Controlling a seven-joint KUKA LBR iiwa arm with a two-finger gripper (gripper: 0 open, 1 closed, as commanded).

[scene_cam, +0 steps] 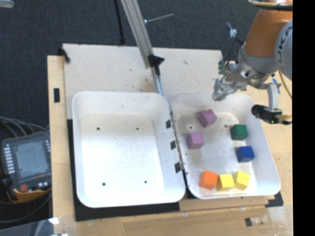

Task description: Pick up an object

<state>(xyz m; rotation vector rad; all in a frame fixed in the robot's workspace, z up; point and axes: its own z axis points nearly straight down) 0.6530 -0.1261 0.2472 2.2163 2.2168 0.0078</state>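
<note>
The right bin (261, 132) holds several small blocks. Two purple blocks lie near its middle, one (207, 117) further back and one (195, 140) closer to the divider. A green block (239, 132) and a blue block (244, 153) sit toward the right wall. Along the front edge an orange block (208, 179) and two yellow blocks (226, 182) (242, 179) stand in a row. My gripper (220, 93) hangs above the back rim of this bin, up and to the right of the far purple block, with nothing visibly held.
The left bin (123, 146) lies beside the right one. A slanted metal rail (140, 33) crosses the back of the bench. A handheld control pendant (27, 161) sits off the bench at the left.
</note>
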